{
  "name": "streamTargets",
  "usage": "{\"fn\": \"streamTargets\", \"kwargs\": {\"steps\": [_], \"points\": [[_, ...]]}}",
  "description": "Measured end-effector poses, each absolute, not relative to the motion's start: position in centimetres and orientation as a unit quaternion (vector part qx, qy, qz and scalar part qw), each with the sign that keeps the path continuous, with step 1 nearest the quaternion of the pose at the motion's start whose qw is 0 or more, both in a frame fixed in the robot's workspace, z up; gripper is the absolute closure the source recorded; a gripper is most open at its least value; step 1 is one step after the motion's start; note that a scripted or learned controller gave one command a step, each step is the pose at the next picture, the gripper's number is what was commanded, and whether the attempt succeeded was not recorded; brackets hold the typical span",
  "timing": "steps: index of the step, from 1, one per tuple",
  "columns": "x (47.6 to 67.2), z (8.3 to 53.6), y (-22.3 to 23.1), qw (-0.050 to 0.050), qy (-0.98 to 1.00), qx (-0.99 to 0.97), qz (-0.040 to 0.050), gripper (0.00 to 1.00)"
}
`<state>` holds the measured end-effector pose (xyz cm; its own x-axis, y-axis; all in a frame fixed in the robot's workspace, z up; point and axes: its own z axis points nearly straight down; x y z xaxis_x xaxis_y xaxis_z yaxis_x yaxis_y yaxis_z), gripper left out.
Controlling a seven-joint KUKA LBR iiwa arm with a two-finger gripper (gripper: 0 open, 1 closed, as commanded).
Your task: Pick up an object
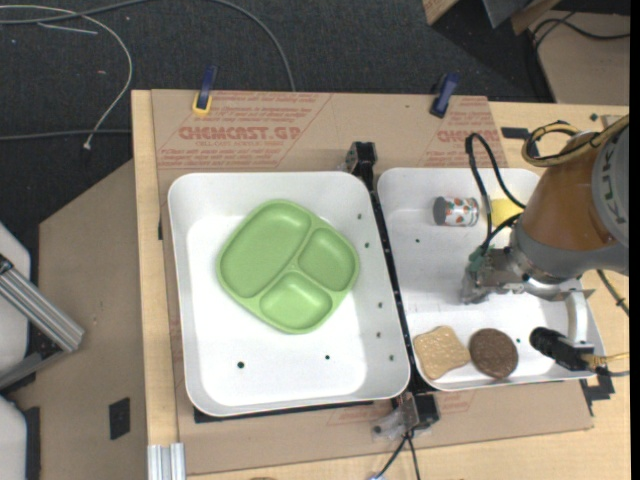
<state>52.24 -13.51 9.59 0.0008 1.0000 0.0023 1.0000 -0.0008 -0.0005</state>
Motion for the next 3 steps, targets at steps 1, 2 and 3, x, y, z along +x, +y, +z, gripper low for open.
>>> {"fn": "streamTargets", "kwargs": {"steps": [1,2,3], "points": [[52.5,14.0,-13.0,-0.002,-0.708,-0.707,-0.0012,1.0],[52.4,18.7,-12.3,-0.002,-0.708,-0.706,-0.0017,1.0],[52.6,25.1,-12.4,-0.003,-0.708,-0.707,-0.002,1.0]]}}
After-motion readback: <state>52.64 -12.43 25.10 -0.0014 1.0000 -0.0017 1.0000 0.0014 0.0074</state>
